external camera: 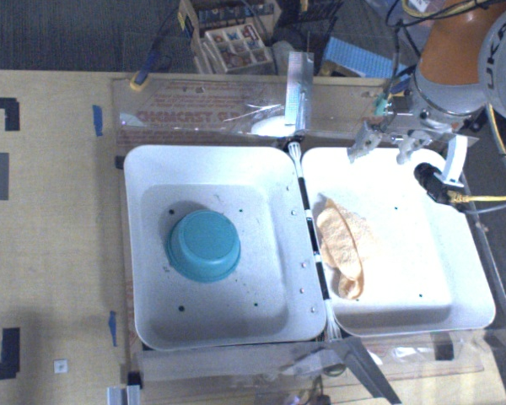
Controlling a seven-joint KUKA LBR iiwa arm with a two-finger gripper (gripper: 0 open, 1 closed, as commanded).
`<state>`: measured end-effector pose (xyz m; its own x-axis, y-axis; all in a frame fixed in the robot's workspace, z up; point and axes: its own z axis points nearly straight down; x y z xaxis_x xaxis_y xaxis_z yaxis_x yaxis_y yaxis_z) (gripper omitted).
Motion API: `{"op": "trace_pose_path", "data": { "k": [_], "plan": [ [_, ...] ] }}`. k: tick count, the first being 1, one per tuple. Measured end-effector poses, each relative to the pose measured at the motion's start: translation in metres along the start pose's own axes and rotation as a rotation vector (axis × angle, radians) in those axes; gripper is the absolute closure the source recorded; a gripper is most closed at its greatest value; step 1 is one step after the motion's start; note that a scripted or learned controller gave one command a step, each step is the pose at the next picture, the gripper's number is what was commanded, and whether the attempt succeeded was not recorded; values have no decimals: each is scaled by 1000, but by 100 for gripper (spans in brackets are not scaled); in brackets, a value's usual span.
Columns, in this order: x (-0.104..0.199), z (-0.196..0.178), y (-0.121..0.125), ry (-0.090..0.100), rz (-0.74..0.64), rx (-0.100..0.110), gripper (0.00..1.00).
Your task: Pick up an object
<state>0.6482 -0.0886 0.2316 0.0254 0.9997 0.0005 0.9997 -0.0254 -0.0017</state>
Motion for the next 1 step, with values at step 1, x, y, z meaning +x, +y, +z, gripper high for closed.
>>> {"op": "trace_pose_path", "data": {
  "k": [1],
  "plan": [
    [0,0,0,0,0,0,0]
  ]
}}
